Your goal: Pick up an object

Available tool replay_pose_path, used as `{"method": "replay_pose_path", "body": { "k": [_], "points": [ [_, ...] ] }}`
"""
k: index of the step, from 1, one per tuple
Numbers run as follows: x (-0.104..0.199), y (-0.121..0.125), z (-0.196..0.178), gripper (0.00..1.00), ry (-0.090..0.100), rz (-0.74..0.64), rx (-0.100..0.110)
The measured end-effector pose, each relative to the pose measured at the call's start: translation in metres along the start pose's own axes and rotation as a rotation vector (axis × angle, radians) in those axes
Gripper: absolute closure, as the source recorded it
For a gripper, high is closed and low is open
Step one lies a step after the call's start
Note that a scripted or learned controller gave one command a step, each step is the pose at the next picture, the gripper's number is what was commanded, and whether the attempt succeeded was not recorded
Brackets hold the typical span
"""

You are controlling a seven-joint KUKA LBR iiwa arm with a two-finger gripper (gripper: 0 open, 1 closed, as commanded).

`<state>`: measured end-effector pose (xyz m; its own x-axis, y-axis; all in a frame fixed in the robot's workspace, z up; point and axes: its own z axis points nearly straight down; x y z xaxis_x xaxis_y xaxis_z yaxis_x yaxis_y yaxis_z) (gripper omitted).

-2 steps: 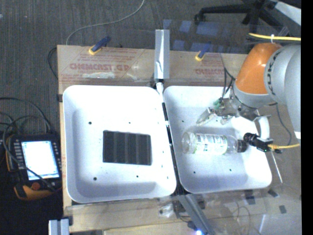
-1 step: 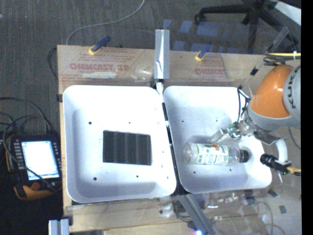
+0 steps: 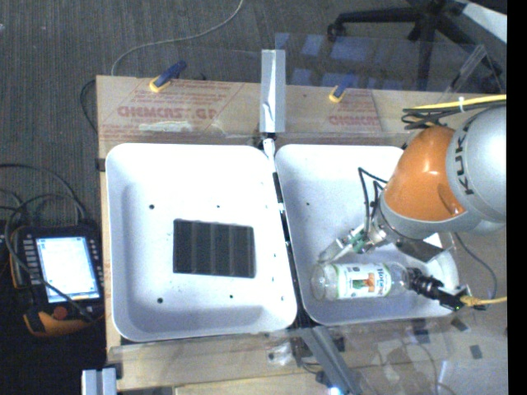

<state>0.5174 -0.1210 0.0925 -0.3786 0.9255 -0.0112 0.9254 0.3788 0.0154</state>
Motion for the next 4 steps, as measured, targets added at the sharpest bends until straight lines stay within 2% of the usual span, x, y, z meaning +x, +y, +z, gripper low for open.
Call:
{"method": "replay_pose_path", "body": {
  "k": [1, 2, 3, 4],
  "points": [
    [-0.031, 0.041, 0.002, 0.00, 0.005, 0.045, 0.003],
    [-0.042, 0.066, -0.002, 0.00, 0.011, 0.067, 0.014],
    [-0.042, 0.067, -0.011, 1.00, 0.012, 0.068, 0.013],
    [-0.042, 0.067, -0.011, 0.00, 0.012, 0.068, 0.013]
  ]
}}
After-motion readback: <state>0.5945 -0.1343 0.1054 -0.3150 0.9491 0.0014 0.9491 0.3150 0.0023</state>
